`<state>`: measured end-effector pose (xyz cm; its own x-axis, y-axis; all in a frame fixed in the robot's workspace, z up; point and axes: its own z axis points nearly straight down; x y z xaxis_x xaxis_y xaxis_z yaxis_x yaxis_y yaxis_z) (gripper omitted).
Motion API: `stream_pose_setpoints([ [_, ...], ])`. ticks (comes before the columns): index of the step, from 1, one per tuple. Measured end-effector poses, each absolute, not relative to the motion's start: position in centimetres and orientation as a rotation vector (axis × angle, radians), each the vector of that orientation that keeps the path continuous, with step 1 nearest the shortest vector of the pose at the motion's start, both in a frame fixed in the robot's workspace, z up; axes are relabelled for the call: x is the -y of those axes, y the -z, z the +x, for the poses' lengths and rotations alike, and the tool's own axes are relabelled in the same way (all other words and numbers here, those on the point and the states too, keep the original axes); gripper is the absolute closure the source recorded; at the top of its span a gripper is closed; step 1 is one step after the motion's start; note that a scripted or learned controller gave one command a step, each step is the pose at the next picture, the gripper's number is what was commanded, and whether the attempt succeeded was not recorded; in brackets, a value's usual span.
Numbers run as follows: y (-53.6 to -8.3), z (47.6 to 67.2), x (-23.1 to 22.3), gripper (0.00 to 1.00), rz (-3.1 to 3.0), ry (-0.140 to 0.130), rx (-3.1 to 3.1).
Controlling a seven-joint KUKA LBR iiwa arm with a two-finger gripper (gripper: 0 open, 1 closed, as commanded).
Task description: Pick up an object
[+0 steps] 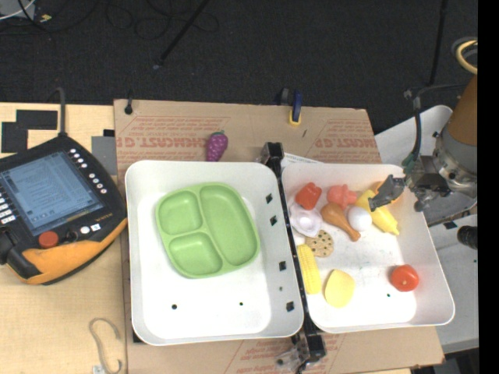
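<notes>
On the counter (pixel 93 294), two shallow white bins sit side by side on brown cardboard. The left bin (pixel 148 287) holds a green divided tray (pixel 207 230). The right bin (pixel 425 287) holds a scatter of toy foods: a red piece (pixel 308 195), a pink piece (pixel 341 194), a white egg (pixel 359 219), a brown drumstick (pixel 337 218), a yellow banana (pixel 384 218), a cookie (pixel 320 244), a corn cob (pixel 308 268), a pale yellow lemon (pixel 338 288) and a red tomato (pixel 404 277). A purple toy (pixel 217 145) lies on the cardboard behind the left bin, outside both.

The arm enters from the right, with its end effector (pixel 387 194) low over the far right part of the right bin, just beside the banana and near the egg. One dark finger is visible, angled toward the banana. Whether the end effector is spread or closed cannot be told, and nothing is seen held in it.

The task looks to be at the approach stage: no object is lifted yet. The banana seems the likeliest target. The next move calls for settling over one item, closing on it cleanly without catching the neighbouring egg, then raising it.

The wrist hides part of the bin's far right corner. The arm is cut off at the right. A tablet-like controller (pixel 54 197) sits left of the bins, cut off by the frame edge.
</notes>
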<state>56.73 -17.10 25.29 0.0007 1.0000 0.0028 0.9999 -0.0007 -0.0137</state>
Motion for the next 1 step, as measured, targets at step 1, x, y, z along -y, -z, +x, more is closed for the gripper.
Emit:
stream_pose_setpoints([
  [1, -25.97, 56.94, 17.13, 0.0, -2.22, -0.001, 2.222],
])
